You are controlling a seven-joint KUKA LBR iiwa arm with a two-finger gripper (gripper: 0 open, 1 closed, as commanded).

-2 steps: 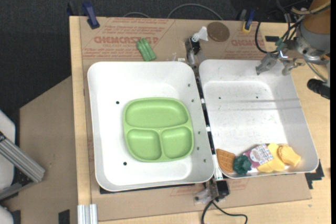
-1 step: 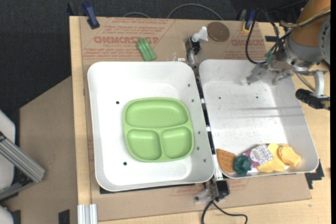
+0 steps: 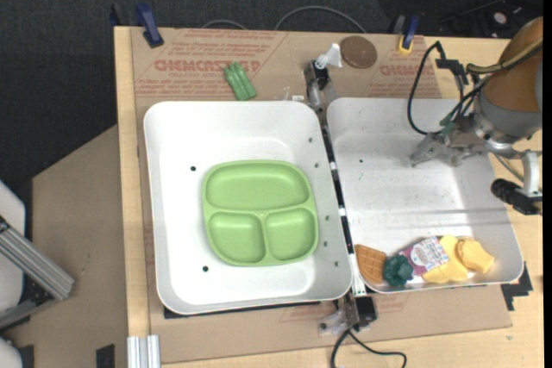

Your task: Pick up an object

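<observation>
Several small objects lie along the front edge of the right bin [image 3: 388,185]: a brown waffle-like piece [image 3: 370,263], a dark green broccoli-like toy [image 3: 398,271], a pink and white packet [image 3: 429,253] and yellow pieces [image 3: 461,261]. My gripper [image 3: 440,154] hangs over the back right part of that bin, well behind the pile. Its grey fingers are spread open with nothing between them.
The left bin [image 3: 172,151] holds a green divided plate [image 3: 259,211]. On the bench behind the bins lie a green object [image 3: 241,83] and a brown disc [image 3: 358,53]. Black cables [image 3: 423,82] loop near the arm at the right.
</observation>
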